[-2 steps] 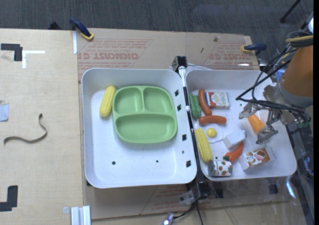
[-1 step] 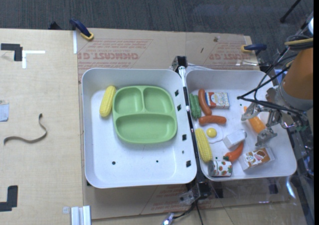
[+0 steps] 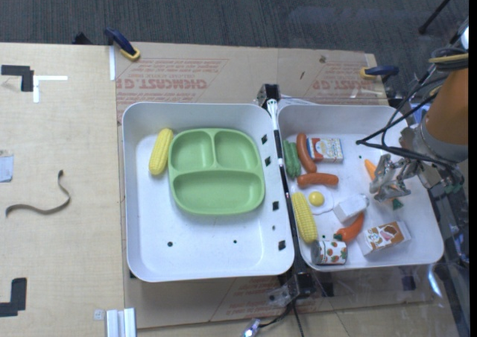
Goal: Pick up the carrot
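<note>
Two shallow white bins sit side by side on the counter. The left bin carries a green divided plate near its middle, with a yellow corn cob lying just beside the plate's left edge.

The right bin is crowded with toy food. Along its left wall lies a green pea pod, and next to that two red sausages, one standing lengthwise and one lying crosswise below it. A small carton with a red and white face rests near the bin's upper middle. Below the sausages there is a fried egg, and a second corn cob runs down the left side toward a small printed can at the near wall. A white block lies in the middle, and the carrot lies tilted just below it, its orange body pointing up to the right and its green end near the can. A juice box lies to the carrot's right, close by.

The arm comes in from the right, its orange band above the bin's far right side. The hand hangs over the right part of that bin, up and to the right of the carrot and apart from it. Its metal fingers look tangled with cables, and I cannot tell whether they are spread or pressed together. A small orange piece shows just to the hand's left.

A blue clamp grips the cardboard at the upper left.
</note>
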### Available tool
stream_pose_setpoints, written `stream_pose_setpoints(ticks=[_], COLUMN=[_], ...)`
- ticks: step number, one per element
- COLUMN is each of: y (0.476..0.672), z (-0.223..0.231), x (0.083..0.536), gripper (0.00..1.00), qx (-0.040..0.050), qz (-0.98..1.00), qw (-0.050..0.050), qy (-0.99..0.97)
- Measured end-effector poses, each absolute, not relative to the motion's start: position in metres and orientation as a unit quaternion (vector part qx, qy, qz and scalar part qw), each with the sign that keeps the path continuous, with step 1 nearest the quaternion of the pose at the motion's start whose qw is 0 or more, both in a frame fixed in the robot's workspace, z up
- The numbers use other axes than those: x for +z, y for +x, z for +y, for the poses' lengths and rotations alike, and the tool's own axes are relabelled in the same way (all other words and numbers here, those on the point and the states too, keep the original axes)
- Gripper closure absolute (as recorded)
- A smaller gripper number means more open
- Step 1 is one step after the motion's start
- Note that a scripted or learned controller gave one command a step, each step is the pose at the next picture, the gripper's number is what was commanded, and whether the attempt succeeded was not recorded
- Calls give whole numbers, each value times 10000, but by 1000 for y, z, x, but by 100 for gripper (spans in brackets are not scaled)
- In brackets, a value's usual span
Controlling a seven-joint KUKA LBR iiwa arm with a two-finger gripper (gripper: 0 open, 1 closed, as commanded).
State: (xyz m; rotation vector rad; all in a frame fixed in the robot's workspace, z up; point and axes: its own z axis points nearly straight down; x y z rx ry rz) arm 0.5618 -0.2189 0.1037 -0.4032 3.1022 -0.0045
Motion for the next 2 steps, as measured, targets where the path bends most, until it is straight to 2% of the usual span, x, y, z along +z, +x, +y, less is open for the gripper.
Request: stream_pose_setpoints(ticks=[1,2], y=[562,564], z=[-219,-218], x=[104,115], gripper=[0,100], qx=[-14,-26], qz=[9916,9915], qw=[65,102], qy=[-1289,-1298])
